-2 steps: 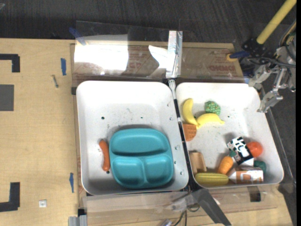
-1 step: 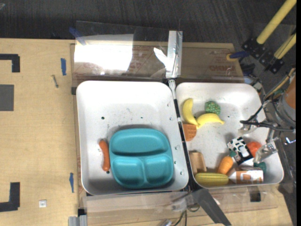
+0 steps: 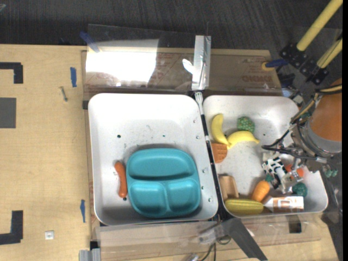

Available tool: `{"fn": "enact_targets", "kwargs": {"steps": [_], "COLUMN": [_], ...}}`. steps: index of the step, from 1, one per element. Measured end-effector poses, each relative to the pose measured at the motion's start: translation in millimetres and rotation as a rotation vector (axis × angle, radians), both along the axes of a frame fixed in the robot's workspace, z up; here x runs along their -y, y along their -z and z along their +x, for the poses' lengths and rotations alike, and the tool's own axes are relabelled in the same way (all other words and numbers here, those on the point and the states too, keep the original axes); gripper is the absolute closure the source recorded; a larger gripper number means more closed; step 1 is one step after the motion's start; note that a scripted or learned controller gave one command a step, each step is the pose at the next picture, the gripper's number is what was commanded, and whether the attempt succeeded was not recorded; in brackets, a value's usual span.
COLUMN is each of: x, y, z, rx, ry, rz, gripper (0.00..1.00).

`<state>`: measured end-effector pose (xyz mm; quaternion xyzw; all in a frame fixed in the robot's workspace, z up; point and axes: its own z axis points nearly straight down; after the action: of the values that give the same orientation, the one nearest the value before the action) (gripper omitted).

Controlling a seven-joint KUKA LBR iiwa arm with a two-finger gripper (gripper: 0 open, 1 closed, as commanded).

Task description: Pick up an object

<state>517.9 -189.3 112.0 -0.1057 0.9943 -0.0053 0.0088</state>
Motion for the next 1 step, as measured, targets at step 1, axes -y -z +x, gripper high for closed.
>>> {"fn": "enact_targets", "kwargs": {"steps": [1], "x": [-38.4], "y": [24.8], "z": [78.5], "rx": [-0.008], "ry": [0.097], "rz": [0.011], "gripper": [0.0]}}
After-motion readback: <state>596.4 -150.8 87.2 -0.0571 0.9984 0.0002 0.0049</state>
